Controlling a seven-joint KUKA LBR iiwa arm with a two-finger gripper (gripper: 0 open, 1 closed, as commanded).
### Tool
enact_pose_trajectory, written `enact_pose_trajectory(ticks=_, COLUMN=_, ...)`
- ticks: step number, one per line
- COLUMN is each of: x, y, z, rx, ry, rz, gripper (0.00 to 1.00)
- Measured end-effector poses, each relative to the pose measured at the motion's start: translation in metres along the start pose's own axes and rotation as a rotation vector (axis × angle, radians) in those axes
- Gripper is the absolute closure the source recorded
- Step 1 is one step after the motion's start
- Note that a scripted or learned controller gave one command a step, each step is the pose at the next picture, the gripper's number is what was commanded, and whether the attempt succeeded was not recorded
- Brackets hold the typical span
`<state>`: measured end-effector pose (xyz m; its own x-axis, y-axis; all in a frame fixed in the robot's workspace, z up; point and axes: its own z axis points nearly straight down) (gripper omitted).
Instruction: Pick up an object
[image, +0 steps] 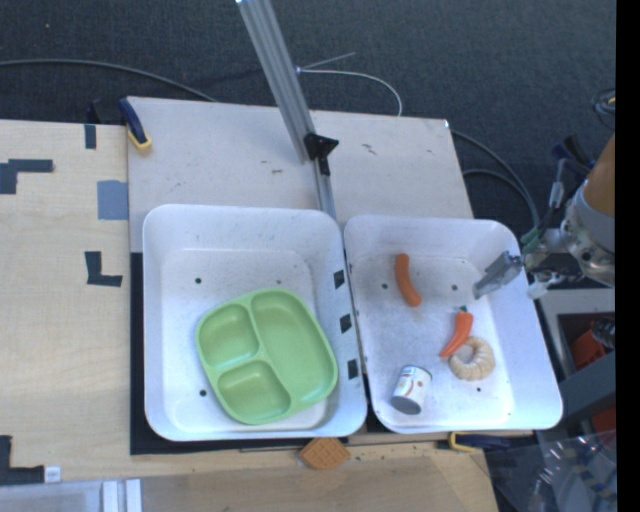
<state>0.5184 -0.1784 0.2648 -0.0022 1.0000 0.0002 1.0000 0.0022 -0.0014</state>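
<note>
The right bin (520, 330) holds an orange sausage (406, 279), a small carrot (458, 334), a beige ring-shaped donut (472, 358) and a white can (410, 388) lying on its side. My gripper (497, 274) hangs at the bin's right rim, above and to the right of the carrot, reaching in from the arm's wrist (585, 245). Nothing sits between its fingers. In the left bin (165, 300) lies a green divided plate (265, 355).
A slanted metal pole (290, 90) crosses the bench behind the bins. A blue and yellow clamp (134, 124) sits at the back left. A brown cookie-like piece (322, 453) lies outside the bins at the front edge. Cables run behind.
</note>
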Motion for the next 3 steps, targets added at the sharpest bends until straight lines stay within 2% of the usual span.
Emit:
enact_pose_trajectory(ticks=1, x=0.0, y=0.0, z=0.0, rx=0.0, ry=0.0, rz=0.0, gripper=0.0)
enact_pose_trajectory(ticks=3, x=0.007, y=-0.005, z=0.088, rx=0.005, ry=0.001, rz=0.001, gripper=0.0)
